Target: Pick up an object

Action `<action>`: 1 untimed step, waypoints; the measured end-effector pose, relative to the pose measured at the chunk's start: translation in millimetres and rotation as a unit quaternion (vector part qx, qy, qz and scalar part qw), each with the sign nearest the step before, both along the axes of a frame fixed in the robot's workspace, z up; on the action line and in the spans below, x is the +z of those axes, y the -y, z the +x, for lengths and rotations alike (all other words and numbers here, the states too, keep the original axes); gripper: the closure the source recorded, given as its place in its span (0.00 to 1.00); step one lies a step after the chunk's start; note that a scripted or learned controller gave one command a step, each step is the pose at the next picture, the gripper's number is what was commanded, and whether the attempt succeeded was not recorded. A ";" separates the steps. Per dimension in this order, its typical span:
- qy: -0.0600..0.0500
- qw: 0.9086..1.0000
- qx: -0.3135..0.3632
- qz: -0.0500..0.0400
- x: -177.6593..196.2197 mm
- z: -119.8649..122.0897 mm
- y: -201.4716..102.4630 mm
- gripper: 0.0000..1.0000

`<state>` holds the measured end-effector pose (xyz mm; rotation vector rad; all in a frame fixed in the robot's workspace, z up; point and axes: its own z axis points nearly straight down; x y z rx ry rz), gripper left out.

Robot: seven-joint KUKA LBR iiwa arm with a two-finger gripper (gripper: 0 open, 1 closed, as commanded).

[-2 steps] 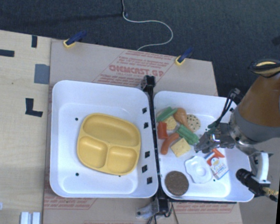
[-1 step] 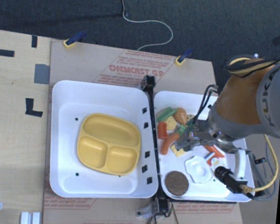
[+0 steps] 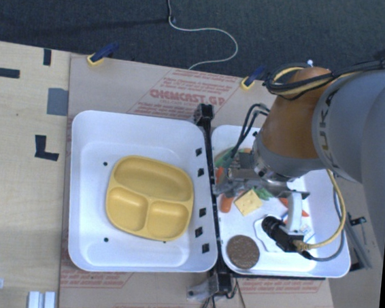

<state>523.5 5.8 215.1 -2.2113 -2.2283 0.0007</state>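
**Arm:** Claw [image 3: 234, 183] first: it sits low in the right bin [image 3: 324, 266], hard by the divider side, with my orange band and grey wrist looming over it. Whether it is wide or narrow, I cannot tell; my own wrist covers too much of it.

**Watcher:** What lies near it?

**Arm:** A small orange piece, perhaps a toy carrot [image 3: 226, 203], lies just below the claw near the bin's left wall. Just beside that, to the right, is a pale yellow wedge like a slice of cheese [image 3: 247, 203]. Something green [image 3: 225, 156] pokes out above the claw, mostly hidden by me.

**Watcher:** Are you holding any of them?

**Arm:** Nothing shows in my grip. The carrot and the cheese both lie on the bin floor.

**Watcher:** And farther off?

**Arm:** A round brown disc, cookie-like [image 3: 243, 251], rests near the bin's front edge. A white item with red marks [image 3: 297, 210] lies right of the cheese, and a black cable fitting [image 3: 278, 235] with a yellow cable [image 3: 340, 213] hangs over that side.

**Watcher:** The other bin?

**Arm:** The left bin [image 3: 92, 132] carries a yellow divided plate [image 3: 150, 197] with three compartments, flat in its middle, well apart from my claw.
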 end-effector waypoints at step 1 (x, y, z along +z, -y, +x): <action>-0.001 1.000 -0.003 0.000 4.0 -7.9 -7.3 1.00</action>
